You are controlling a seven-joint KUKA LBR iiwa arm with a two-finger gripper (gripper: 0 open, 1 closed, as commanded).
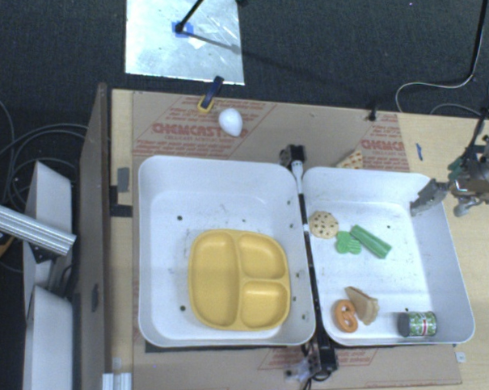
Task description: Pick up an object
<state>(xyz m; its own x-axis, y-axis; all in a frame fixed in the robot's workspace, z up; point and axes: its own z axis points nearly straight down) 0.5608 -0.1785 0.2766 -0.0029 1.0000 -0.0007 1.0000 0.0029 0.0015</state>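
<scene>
Cardboard-topped bench carries two shallow white bins [449, 239]. At the right bin's far right rim hangs the gripper [442, 199], prongs apparently spread, nothing between them. Nearest lies a green plastic bean pod [369, 241]; nothing picked yet, judging so.

Dark carpet [56, 53] covers the floor behind the desk [256, 122], whose brown cardboard top carries red lettering. A shiny metal sheet [185, 32] lies on that carpet. Black cables [20, 152] coil at the far side, beside a white box [53, 222].
</scene>
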